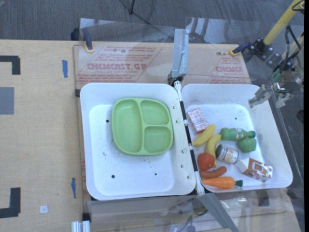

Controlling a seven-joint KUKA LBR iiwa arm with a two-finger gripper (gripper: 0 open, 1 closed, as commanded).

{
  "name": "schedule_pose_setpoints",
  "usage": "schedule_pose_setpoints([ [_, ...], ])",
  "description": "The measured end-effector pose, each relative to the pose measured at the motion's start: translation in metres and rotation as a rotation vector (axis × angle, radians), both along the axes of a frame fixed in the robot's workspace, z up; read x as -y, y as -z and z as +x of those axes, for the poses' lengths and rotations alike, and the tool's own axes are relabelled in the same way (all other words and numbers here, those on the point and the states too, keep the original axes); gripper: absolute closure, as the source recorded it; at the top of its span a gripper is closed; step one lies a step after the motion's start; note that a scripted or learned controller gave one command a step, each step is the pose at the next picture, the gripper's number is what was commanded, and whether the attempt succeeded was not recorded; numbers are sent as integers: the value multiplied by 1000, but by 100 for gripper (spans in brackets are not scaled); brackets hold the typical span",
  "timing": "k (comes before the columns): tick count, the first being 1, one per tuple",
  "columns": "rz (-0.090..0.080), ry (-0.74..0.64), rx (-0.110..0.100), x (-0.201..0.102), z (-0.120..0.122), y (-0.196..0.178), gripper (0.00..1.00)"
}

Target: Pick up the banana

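Right bin (270,129), left edge: banana (204,135) lying aslant, touching a second yellow piece (212,144) at its lower end, just below a red-and-white packet (197,119). Tomato (205,161), sausage (214,172) and carrot (222,182) crowded toward the near left corner; small jar (227,153) and green bottle (237,134) toward the centre. Left bin (91,144) bearing a green divided plate (143,126). Gripper (264,94) near the far right corner of the right bin, well apart from the banana; finger state cannot be told. Best approached from above, fingers set across the banana's narrow width at mid-length, clear of the bin wall and the yellow neighbour, closing only once low enough.
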State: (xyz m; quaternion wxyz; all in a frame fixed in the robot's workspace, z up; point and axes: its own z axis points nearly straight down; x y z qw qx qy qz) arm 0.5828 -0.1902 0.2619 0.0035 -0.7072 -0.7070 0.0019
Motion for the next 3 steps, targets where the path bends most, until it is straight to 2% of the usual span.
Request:
schedule_pose_setpoints([
  [1,0,-1,-3,0,1,-7,100],
  [2,0,-1,-4,0,1,-7,0],
  [3,0,-106,0,-50,22,47,0],
])
